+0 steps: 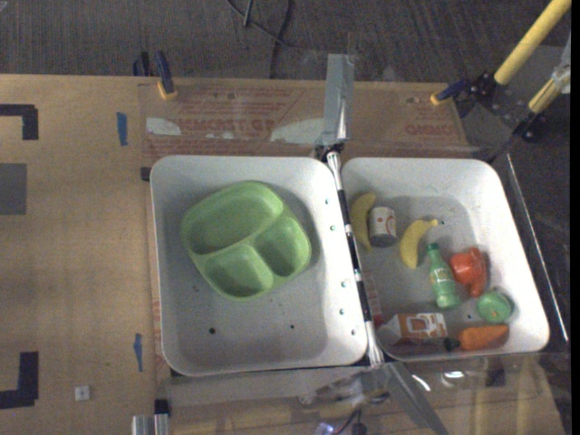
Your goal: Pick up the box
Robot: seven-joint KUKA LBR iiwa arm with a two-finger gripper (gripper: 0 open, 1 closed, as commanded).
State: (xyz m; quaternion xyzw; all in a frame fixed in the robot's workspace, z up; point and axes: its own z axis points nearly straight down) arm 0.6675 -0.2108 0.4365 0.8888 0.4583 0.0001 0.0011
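"Box (pixel 417 327) position, please. Where did it lie?"

"It lay flat in the right bin (pixel 521 243), against the near wall towards the inner corner. A carrot (pixel 482 337) lay just beside it along the same wall, and a green bottle (pixel 442 279) stood near it on the far side."

"And the claw: open, closed, or gripping?"

"I could not tell its state from where I stood. Nothing was holding the box; it rested on the bin floor."

"How should the pick have been made, in your judgement?"

"Step one: descend from directly above, since the wall blocked any approach from the near side. Step two: align the jaws across the short width of the box, so they closed on its long flat sides. Step three: keep clear of the carrot end and the bottle, because a nudge could have pushed either of them into the way. Step four: lift straight up until clear of the rim."

"Anything in the left bin (pixel 172 270)?"

"A green divided plate (pixel 245 238), well apart from the work."
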